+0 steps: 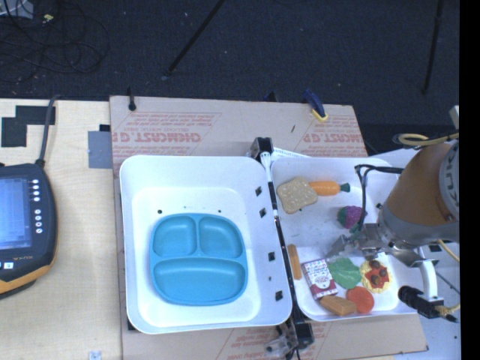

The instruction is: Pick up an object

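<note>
Objects for picking are clustered in the right bin; none is held yet as far as can be seen. Going left to right: a teach pendant is lying at the far left of the bench. The left bin is occupied by a blue divided plate. In the right bin, a thin tan stick is laid along the left wall, long axis running up-down in the view. A toast slice is lying flat near the top, touching an orange carrot whose long axis runs left-right, green tip pointed right. Lower down, a red-and-white packet, a brown wedge, a green leafy piece, a red tomato-like piece and a yellow piece with red spots are packed close together. A purple piece is sitting just above them.

The gripper is positioned low over the cluster, just above the green leafy piece; jaw opening cannot be told, as the wrist is blocking it. The step is judged to be the descent or approach to a grasp. Next, closing on one item is called for, most likely the green piece, then a straight lift. The crowding is judged a risk for a missed or double grab.
</note>
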`<state>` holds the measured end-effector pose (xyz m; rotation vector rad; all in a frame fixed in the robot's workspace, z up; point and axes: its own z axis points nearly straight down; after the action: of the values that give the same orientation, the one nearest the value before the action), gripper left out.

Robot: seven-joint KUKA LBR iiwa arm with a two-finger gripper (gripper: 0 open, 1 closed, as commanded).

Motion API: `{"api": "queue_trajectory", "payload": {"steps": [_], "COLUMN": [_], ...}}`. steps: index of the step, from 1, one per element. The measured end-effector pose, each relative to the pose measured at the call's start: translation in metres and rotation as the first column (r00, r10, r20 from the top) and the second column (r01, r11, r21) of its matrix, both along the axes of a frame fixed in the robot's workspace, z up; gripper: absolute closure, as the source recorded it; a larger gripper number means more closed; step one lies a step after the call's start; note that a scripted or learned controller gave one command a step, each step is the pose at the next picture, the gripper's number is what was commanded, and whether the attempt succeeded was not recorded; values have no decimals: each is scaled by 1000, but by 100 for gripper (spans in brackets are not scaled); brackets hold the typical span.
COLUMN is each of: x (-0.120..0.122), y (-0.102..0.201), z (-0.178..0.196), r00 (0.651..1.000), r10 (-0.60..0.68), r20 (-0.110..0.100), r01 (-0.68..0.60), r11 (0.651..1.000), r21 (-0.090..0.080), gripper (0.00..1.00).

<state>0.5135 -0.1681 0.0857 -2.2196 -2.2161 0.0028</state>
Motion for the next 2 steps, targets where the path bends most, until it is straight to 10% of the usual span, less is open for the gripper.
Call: {"api": "queue_trajectory", "payload": {"steps": [1, 2], "x": [-27, 76], "y": [37, 20], "z": [2, 2], "r00": [1000, 1000], "r10": [1, 4], "r20": [1, 10], "r01": [-1, -4], "r11": [1000, 1000], "r21": [-1, -4], "gripper": [0, 0]}}
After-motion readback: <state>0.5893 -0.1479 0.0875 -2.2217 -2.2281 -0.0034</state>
